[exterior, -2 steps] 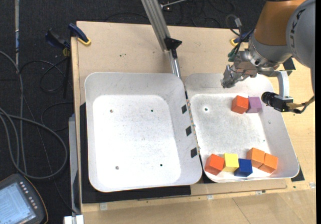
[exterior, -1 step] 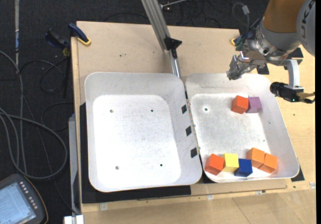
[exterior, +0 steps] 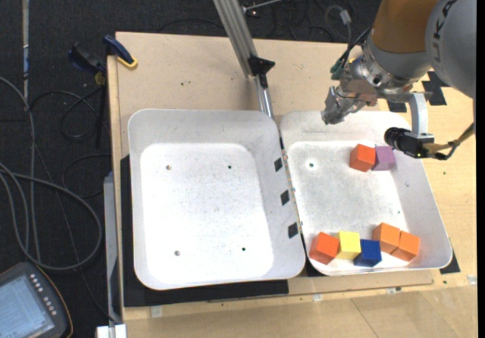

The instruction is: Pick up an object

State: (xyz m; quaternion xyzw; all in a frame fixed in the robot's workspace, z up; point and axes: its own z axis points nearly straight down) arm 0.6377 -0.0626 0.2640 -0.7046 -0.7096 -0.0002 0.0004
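Observation:
My gripper (exterior: 334,114) hangs over the far rim of the right bin (exterior: 424,200), up and to the left of the blocks. Nothing shows between its fingers. An orange block (exterior: 363,157) and a purple block (exterior: 384,158) lie side by side in the bin's far part, to the right of and below the gripper. Along the near wall sit an orange block (exterior: 325,247), a yellow block (exterior: 349,243), a blue block (exterior: 369,252) and two more orange blocks (exterior: 398,241).
The left bin (exterior: 198,192) lies beside the right one on the wooden bench. A slanted metal rod (exterior: 235,22) runs down to the gap between the bins. A black camera knob (exterior: 400,139) juts over the right bin's far right rim.

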